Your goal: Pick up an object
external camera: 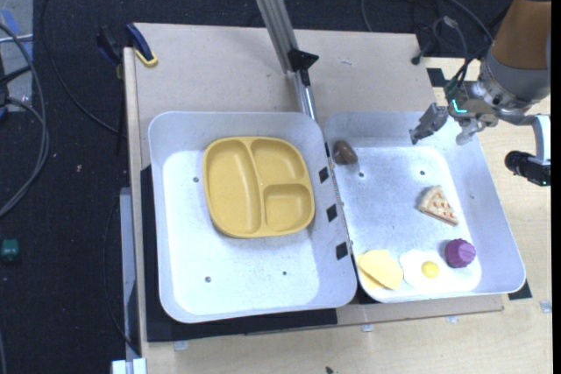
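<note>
Nearest the camera, along the front edge of the right bin (491,188), lie a yellow slice of toy food (379,268), a toy fried egg (426,267) touching it, and a purple toy piece (459,253) just beside the egg. Farther back in that bin sits a toy pizza wedge (437,205), and a small brown piece (345,153) rests near the bin's back left corner. Over in the left bin (175,215) a yellow divided plate (259,186) lies flat. My claw (448,123) hangs above the right bin's back edge, its two fingers spread apart and nothing between them. None of the toys touches it.
</note>
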`<state>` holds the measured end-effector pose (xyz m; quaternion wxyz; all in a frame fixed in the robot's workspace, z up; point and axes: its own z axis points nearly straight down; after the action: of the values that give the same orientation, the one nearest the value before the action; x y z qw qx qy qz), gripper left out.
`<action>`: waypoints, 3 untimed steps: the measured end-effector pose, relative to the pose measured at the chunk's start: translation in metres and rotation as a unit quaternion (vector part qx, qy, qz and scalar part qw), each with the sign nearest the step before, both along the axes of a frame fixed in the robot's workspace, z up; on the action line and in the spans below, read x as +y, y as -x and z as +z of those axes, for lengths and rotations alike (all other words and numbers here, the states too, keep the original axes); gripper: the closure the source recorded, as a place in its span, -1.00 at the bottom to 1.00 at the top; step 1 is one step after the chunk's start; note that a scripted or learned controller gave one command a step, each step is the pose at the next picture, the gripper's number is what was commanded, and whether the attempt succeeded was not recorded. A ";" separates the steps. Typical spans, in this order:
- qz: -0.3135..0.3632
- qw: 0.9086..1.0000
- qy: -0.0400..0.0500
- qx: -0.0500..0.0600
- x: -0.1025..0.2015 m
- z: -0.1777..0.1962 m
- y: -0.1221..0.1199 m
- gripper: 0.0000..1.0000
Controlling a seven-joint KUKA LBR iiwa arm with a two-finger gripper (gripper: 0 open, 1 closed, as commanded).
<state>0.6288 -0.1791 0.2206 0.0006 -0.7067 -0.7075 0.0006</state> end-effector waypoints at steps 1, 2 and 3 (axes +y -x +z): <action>0.000 1.000 0.000 -0.001 0.000 0.001 -0.001 -1.00; 0.001 1.000 0.000 0.001 0.002 -0.056 -0.010 -1.00; -0.001 1.000 0.000 0.001 -0.003 -0.101 -0.010 -1.00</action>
<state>0.6385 -0.1820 0.1200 0.0010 -0.7072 -0.7070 0.0013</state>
